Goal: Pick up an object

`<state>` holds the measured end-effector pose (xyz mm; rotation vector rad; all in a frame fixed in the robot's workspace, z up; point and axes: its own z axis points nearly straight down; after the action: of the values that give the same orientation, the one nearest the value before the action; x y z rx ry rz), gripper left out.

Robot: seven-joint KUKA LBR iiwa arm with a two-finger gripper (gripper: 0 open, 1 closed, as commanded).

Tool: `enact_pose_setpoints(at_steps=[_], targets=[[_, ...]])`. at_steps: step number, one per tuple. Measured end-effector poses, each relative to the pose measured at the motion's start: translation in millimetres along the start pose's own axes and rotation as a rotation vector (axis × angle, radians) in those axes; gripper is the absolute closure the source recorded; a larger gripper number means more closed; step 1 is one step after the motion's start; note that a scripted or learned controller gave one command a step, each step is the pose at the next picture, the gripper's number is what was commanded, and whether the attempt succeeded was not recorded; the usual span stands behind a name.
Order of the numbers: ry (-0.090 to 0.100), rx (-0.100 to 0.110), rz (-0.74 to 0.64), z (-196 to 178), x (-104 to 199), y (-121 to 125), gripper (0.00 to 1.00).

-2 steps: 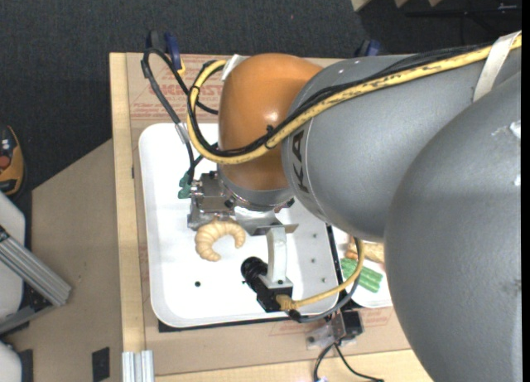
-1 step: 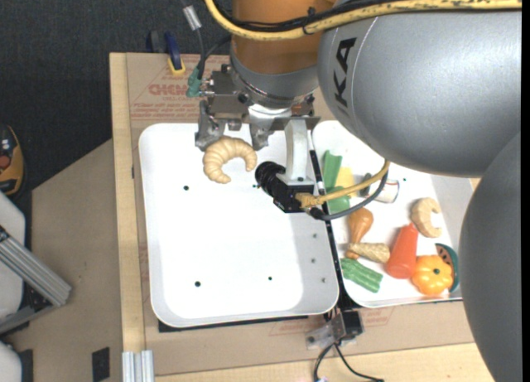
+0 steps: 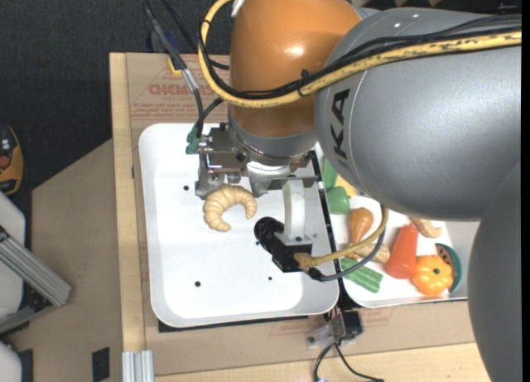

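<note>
Camera view looks down on the grey arm (image 3: 431,107), which reaches in from the right and covers much of the right bin (image 3: 397,296); its orange band sits above the far part of the left bin (image 3: 166,289). Below that band the gripper (image 3: 222,178) hangs over the upper middle of the left bin. Its tip is hidden from this angle, so I cannot tell whether the claw is apart or together, or whether it clamps anything. A tan toy croissant (image 3: 229,205) lies on the white floor of the left bin, just beside the gripper's lower end, curved with its ends pointing down; contact between the two cannot be made out. In the right bin, near its front edge, several toy foods lie close together: an orange carrot-like piece (image 3: 359,223), a red pepper (image 3: 403,252), a small orange pumpkin (image 3: 432,275) and a green pod (image 3: 362,278). Both bins rest on a brown bench (image 3: 128,165)
</note>
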<state>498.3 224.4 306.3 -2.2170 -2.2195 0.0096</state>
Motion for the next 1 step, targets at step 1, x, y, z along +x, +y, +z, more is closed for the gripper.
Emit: enact_pose_setpoints(at_steps=[1], targets=[[0.012,-0.026,-0.002,-206.1,-0.3,-20.6,1.0]])
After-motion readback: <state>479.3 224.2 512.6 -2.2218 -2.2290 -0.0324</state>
